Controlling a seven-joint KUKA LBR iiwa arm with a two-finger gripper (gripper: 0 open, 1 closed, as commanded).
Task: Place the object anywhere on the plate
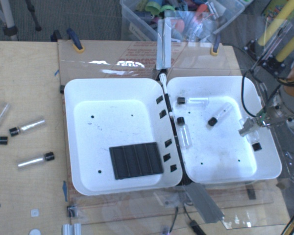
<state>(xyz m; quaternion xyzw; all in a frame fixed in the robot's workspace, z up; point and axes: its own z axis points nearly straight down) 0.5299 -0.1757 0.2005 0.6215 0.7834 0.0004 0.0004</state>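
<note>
Vials wait in right bin, plate lies in left

Gripper [250, 127] hangs at the right bin's [269, 165] three o'clock wall; whether it is spread or pressed together, I cannot tell. Three clear vials lie apart: one [192, 101] at eleven o'clock, one [219, 115] near centre, one [183, 132] at nine o'clock. Black ribbed plate [136, 160] sits at five o'clock in the left bin [71, 131], flat, probably to receive a drop.

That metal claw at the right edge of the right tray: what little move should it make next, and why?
Probably a short move leftward and down toward the nearest vial. The gripper sits over the right bin's right wall with no vial seen between its fingers, while three clear, black-capped vials lie loose in that bin. The dark ridged plate in the left bin bears nothing yet.
</note>
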